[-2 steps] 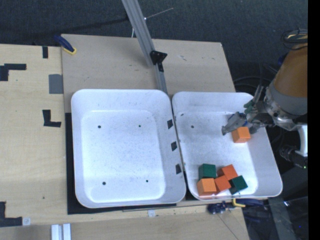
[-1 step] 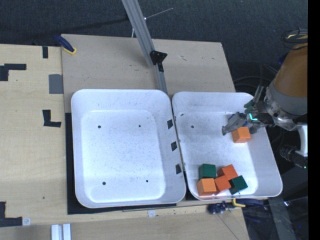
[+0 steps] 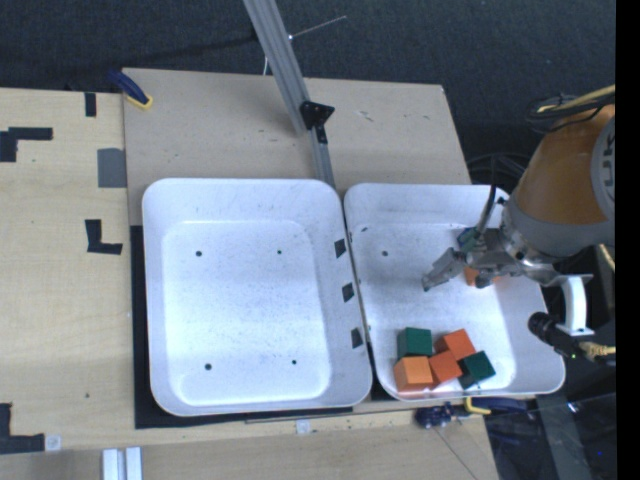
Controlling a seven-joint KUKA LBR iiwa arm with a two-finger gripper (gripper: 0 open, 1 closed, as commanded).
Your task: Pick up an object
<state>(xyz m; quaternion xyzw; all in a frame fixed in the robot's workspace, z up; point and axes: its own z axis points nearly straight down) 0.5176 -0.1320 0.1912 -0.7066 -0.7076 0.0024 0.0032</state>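
1. Gripper (image 3: 447,271): it hangs over the right bin (image 3: 400,213), at about 3 o'clock in the camera view; something small and orange (image 3: 470,278) shows just behind the fingers, but whether it is a held block or part of the tool, I cannot tell; nor can I tell whether the fingers stand wide or narrow, since they blur into one grey wedge.

2. Task objects: a cluster of blocks lies in the right bin's near corner, toward 5 o'clock; a green block (image 3: 415,342), an orange block (image 3: 413,372), a second orange block (image 3: 457,346) and a dark green block (image 3: 477,367); they touch or nearly touch one another.

3. Step in hand, as I judge it: approach and grasp; the blocks sit toward 6 o'clock of the gripper and apart from it; a good try would pick an outer block, such as the dark green one, and straddle it squarely, so that its neighbours are not shoved aside; the bin wall close by limits room for the fingers.

4. Surface: the left bin (image 3: 240,298) sits beside the right, rims touching; both rest on a pale wooden bench (image 3: 60,268) marked with dark tape.

5. Room: a slanted metal bar (image 3: 285,58) crosses at 12 o'clock; dark floor lies beyond the bench.
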